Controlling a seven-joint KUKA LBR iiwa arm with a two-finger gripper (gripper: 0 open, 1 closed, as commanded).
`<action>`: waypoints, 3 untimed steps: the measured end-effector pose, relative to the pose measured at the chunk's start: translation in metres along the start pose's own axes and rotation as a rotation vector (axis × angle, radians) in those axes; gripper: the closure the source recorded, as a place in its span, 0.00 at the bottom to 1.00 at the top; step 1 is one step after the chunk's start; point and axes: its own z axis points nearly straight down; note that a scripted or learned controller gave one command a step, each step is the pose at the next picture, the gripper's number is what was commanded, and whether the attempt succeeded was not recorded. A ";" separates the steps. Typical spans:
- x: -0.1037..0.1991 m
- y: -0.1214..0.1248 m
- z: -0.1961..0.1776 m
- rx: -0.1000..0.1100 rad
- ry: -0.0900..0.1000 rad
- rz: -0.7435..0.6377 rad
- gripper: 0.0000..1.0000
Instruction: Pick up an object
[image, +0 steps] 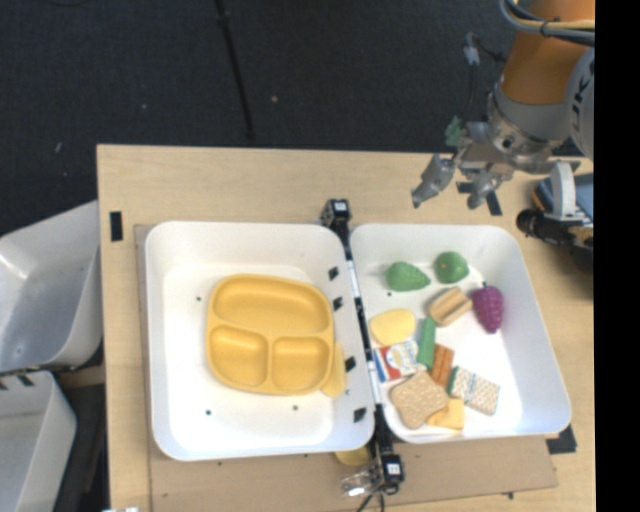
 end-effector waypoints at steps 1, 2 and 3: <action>0.008 -0.021 -0.021 0.002 0.000 0.001 0.00; 0.008 -0.020 -0.034 -0.003 -0.001 -0.002 1.00; 0.101 -0.036 -0.074 -0.003 0.005 -0.009 1.00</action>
